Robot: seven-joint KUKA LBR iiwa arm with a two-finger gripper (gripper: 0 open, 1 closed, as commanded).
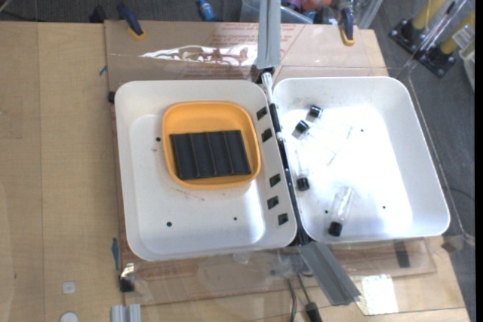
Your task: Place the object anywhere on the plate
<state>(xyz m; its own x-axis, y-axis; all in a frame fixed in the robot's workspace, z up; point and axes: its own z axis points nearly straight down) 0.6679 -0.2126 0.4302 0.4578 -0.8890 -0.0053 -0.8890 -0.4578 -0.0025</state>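
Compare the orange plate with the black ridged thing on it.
The plate is orange, and the slab is black. The plate is larger and has a raised rim; the slab is flat, ridged, and lies inside it. Both are roughly rectangular and in the left bin.

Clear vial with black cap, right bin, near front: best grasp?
Probably from above, across the clear vial at mid-body. It lies flat and tilted, black cap toward the front, so close across its narrow width, at right angles to its long axis.
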